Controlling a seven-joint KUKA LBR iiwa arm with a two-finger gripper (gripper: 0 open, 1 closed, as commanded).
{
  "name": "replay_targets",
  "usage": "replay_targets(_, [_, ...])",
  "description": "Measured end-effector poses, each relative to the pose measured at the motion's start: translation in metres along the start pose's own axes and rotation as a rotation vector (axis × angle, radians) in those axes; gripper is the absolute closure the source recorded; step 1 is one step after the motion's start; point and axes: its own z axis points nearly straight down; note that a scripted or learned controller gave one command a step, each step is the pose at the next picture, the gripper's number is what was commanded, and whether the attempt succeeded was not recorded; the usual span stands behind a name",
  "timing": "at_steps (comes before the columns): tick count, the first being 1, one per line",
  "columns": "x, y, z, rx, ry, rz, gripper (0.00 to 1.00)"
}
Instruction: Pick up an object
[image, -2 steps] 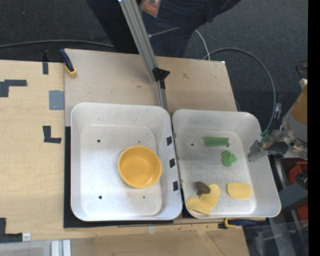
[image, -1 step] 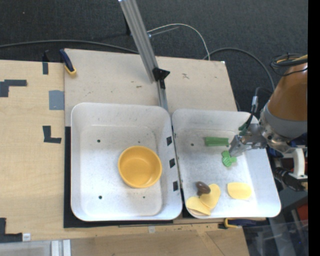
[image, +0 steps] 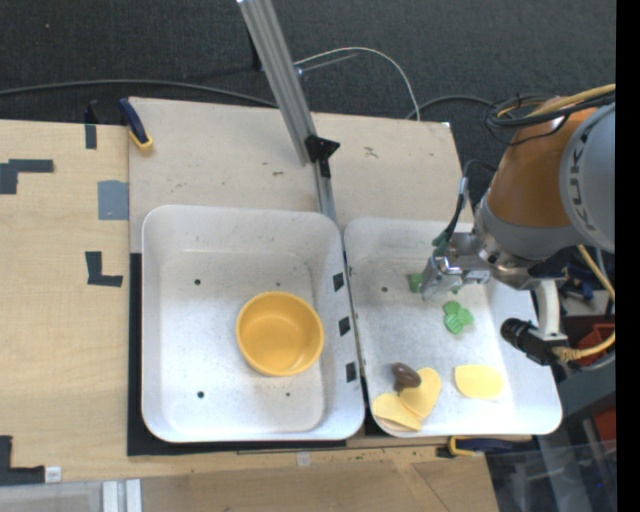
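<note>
Dark grey carpeted floor (image: 120, 45) up top, crossed by thin black and white cables (image: 370, 62). Below, a pale light-wood bench top (image: 55, 300) dotted with grey and black tape strips (image: 112, 198). Slanting down from above, a grey metal pole (image: 285, 85). Clipped at the board's corner, a blue-and-yellow clamp (image: 136, 124). Even, soft lighting throughout.

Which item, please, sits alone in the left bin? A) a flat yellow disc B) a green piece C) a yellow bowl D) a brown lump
C: the yellow bowl stands by itself on the floor of the left bin, while the green, brown and flat yellow pieces lie in the right bin.
</note>
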Motion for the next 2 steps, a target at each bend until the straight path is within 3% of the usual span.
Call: replay_targets(2, [0.099, 0.055, -0.005, -0.002, 0.001, 0.000, 1.00])
